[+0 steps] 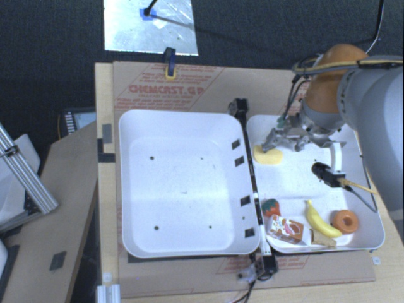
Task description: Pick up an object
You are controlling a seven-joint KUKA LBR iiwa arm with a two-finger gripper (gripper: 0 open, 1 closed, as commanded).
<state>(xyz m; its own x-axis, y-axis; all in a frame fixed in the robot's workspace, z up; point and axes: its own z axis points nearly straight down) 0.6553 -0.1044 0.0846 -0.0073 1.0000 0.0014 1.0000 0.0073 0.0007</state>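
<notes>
**Yellow disc under the gripper, right bin**

Pale yellow and flat, the disc (269,156) lies on the floor of the right bin (287,191), close to the divider that separates it from the left bin (183,182). The gripper (285,140) is low over the upper part of the right bin, reaching leftward from the arm's grey body. Its fingers (271,142) look spread somewhat, with nothing visibly between them; the nearest tip sits at the disc's upper edge, touching or just above it, and the view does not settle which.

The relation that matters: the disc lies just below and to the left of the fingertips in this view, partly tucked under them. It is round or slightly oval, wider across than along the view's height, so it offers no strong long axis; being so flat, it gives the fingers little to close on.

The other candidates are well apart, along the bin's near edge: a banana (317,219), an orange ring (345,221), a small printed packet (287,229) and a red-and-green piece (271,206). I judge the disc to be the target.
</notes>
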